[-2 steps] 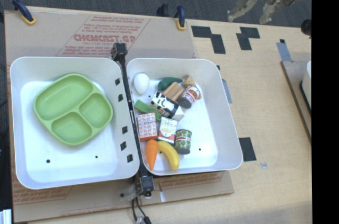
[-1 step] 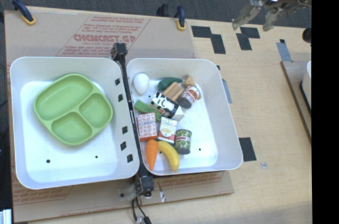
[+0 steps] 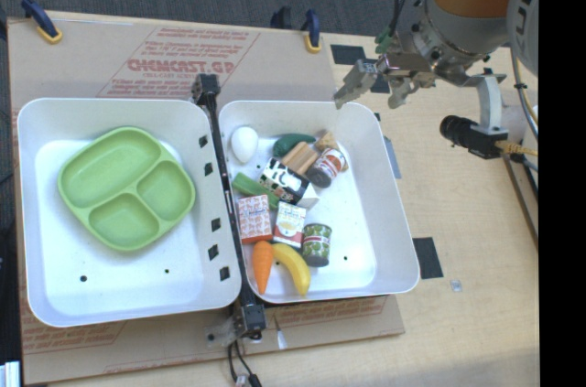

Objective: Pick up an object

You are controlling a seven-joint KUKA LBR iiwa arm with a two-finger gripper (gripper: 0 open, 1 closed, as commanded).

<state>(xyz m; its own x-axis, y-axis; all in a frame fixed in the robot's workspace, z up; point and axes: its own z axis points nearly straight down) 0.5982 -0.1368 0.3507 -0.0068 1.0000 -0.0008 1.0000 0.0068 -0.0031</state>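
Above the right bin's (image 3: 396, 220) far corner, the gripper (image 3: 374, 89) hangs with fingers spread, holding nothing. Toys crowd the bin's left side: egg (image 3: 244, 142), carrot (image 3: 263, 265), banana (image 3: 294, 268), can (image 3: 317, 243). Packed so tightly, they could jam the fingers or slip free.

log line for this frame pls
phase: pre-grasp | claw: open, holding nothing, above right bin's far right corner | toys: clustered in right bin | green plate: left bin

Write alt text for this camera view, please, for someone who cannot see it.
A robot gripper with open fingers hangs above the back edge of the right bin, which holds toy foods. The left bin holds a green divided plate.
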